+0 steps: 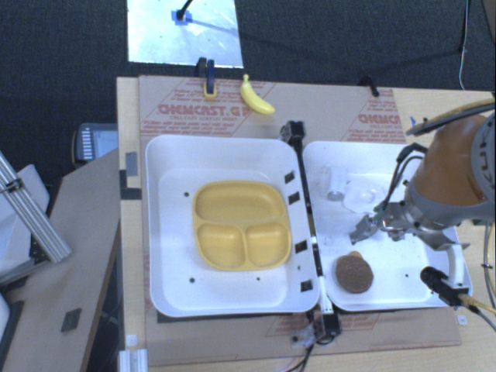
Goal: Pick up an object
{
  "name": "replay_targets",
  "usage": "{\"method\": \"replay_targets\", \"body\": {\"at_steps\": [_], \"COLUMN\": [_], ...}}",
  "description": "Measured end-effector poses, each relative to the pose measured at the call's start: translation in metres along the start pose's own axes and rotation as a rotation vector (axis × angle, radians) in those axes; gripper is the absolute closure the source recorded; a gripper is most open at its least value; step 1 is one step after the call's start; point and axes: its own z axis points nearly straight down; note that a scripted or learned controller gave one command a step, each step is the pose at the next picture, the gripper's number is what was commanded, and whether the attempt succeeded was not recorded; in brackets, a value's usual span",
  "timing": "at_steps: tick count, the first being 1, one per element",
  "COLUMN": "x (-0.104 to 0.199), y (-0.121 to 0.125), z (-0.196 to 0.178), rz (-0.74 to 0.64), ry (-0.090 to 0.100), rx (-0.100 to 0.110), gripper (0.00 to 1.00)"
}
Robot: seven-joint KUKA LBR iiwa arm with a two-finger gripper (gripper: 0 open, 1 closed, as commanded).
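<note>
The arm (457, 169) reaches in over the right bin (403, 293), and its gripper (364, 229) hangs low above the bin's middle, with nothing seen between its parts. Whether the pincer is spread or pressed together cannot be told; the metal at the tip is small and blurred against the white floor.

The likeliest thing to pick is the brown disc (354, 273), which lies flat on the floor of the right bin near its front wall, just below and a little left of the gripper, apart from it. To take it well, the gripper should shift toward the bin's front until it stands straight over the disc, come down squarely, and close across the disc's width, not on its top face. The disc looks rough and matt, like a biscuit or a cork pad, so it should grip without sliding, but it is low and gives little edge to catch.

Nearer the back of the same bin lies a clear plastic thing (353, 191), glossy and hard to make out against the white. The left bin (167, 208) holds a yellow tray (236, 225), smooth, rounded, with three compartments. A yellow banana (256, 99) lies on the board behind the bins.
</note>
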Motion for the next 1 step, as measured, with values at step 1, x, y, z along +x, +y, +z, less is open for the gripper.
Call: {"method": "replay_targets", "body": {"at_steps": [1], "x": [0.0002], "y": [0.0002], "z": [0.0454], "rz": [0.001], "ry": [-0.001], "rx": [-0.001], "gripper": [0.00]}}
